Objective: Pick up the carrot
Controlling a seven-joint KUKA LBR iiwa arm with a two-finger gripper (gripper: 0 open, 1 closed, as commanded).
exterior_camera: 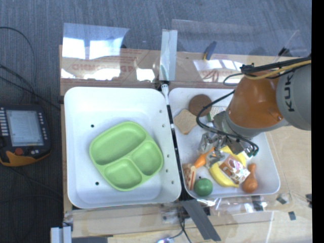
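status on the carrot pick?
Gripper low in right bin, over the toy pile. Carrot beside it, not visibly gripped. Banana, green ball crowd close.

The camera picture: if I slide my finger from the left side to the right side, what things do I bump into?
Handheld screen → green divided plate → lime → banana → orange toy at the bin's corner.
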